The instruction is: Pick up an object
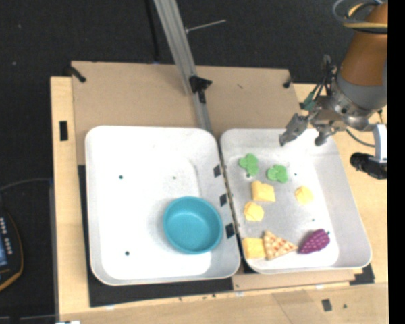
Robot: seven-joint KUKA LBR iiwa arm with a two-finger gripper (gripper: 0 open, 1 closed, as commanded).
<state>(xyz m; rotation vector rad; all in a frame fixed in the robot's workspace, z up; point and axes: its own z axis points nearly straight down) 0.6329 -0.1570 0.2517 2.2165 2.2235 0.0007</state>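
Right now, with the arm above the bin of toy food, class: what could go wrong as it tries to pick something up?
1. The yellow block, pizza slice and purple grapes lie packed together, so the gripper might nudge or grab two.
2. That cluster sits close to the right bin wall, which may block a finger.
3. The green pieces look small and low, so they could slip out.

toy foods [264,192] | about 8, scattered loose | right bin [337,181]
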